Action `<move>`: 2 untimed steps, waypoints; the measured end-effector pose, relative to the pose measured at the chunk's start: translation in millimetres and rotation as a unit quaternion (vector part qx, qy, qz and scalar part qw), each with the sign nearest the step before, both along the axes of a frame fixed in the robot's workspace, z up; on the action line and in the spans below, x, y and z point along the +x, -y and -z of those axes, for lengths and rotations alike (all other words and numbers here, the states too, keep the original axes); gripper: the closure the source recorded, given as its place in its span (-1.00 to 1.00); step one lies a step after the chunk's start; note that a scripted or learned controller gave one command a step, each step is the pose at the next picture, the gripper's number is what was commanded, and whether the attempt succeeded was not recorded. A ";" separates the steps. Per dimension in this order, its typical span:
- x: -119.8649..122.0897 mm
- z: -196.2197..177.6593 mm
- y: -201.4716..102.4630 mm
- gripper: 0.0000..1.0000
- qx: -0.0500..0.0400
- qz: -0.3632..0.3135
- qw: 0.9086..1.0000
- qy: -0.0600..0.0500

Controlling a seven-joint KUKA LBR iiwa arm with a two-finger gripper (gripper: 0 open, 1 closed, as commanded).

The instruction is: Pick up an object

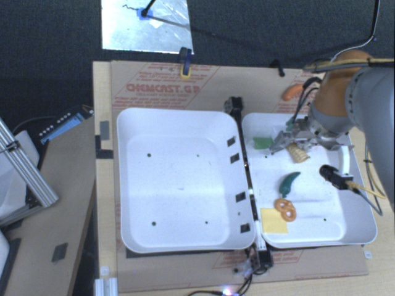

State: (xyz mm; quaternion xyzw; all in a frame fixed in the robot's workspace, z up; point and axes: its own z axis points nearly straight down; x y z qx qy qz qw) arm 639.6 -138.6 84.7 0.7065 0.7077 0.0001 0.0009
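Cardboard (210, 76) print reads "CHEMCAST GP"; pincer (285, 142) over right bin (361, 224).

Bench (102, 196), cardboard (162, 86) (printed), left bin (179, 184), right bin (327, 227)

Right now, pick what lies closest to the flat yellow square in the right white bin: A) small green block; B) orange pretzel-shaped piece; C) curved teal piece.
B: the orange pretzel-shaped piece sits against the upper right corner of the flat yellow square; the curved teal piece and small green block lie farther up the white bin.
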 end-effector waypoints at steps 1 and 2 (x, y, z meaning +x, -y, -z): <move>-22.3 0.2 13.5 -1.00 0.000 0.001 1.000 -0.001; -20.3 -11.3 12.9 1.00 0.000 -0.001 1.000 0.001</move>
